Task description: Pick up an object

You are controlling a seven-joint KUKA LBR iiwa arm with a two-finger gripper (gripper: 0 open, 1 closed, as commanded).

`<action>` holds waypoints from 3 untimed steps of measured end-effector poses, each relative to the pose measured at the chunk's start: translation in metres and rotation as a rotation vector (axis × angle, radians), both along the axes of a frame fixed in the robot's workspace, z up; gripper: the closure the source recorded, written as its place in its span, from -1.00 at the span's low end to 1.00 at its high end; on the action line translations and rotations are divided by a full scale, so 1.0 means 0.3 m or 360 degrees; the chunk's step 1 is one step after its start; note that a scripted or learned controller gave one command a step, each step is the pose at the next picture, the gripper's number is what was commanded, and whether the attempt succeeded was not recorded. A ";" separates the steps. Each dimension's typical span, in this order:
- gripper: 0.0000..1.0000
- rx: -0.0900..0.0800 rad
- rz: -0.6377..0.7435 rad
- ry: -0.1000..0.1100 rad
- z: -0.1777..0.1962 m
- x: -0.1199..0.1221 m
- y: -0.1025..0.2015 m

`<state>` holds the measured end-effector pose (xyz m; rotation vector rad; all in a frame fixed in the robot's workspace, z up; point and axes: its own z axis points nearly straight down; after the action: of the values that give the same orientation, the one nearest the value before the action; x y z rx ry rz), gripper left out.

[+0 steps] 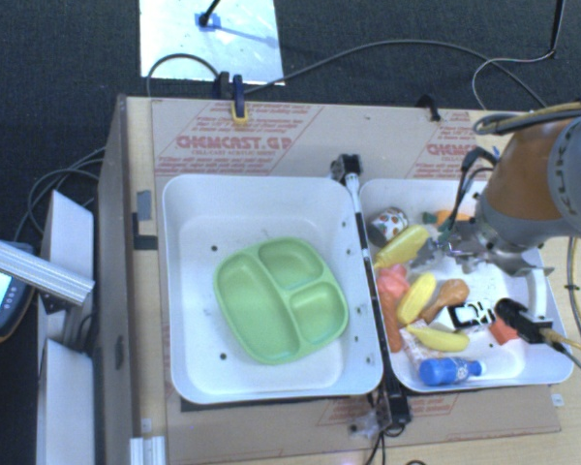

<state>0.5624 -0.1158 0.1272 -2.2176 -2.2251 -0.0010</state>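
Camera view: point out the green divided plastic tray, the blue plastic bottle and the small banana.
Green divided plastic tray (281,300), camera view, central ridge.
Blue plastic bottle (445,370), camera view, middle of body.
Small yellow banana (440,338), camera view, mid-curve.

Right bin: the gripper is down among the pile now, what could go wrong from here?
1. The right bin is crowded: the yellow corn, pink piece and yellow fruit touch, so the gripper may nudge neighbours or lift two.
2. The banana and blue bottle are rounded and may slip or roll.
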 end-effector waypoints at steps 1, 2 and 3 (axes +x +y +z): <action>-1.00 -0.0002 -0.0002 -0.0004 -0.141 0.006 0.102; -1.00 0.0000 -0.0003 -0.0002 -0.143 -0.168 0.097; 1.00 0.0001 -0.0003 -0.0005 -0.108 -0.165 0.098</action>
<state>0.5129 -0.0863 0.0949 -2.2209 -2.2247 -0.0050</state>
